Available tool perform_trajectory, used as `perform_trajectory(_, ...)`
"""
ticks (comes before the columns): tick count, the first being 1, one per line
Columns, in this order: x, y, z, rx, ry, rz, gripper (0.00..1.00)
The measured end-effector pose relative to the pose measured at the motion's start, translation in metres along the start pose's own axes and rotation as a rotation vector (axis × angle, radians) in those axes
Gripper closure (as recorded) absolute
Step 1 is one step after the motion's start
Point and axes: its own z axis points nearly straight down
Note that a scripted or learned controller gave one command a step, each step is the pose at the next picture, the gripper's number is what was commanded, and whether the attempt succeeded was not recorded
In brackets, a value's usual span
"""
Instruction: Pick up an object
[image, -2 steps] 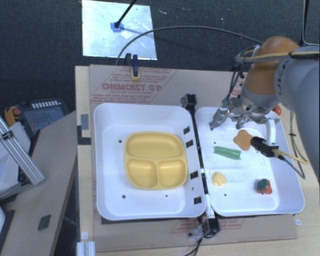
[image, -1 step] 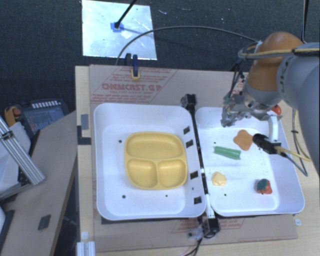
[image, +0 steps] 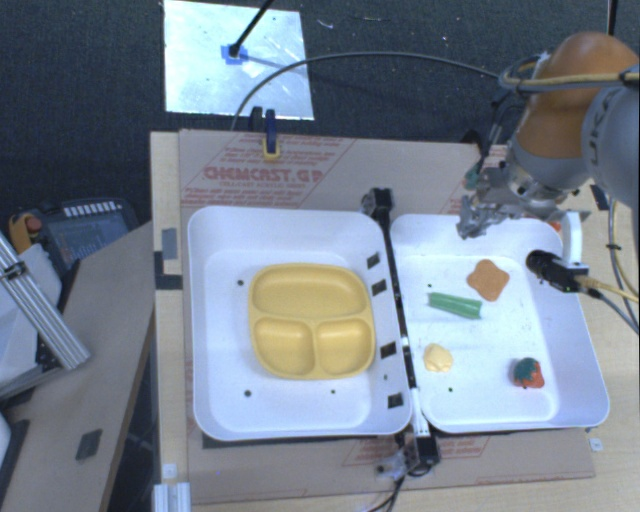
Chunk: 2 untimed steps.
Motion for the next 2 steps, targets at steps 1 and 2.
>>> perform_trajectory(1, -0.006, -0.008, -0.051, 0.002, 0.000, 0.001, 1.00)
perform_trajectory(2, -0.007, -0.007, -0.087, -0.001, 0.000, -0.003, 1.00)
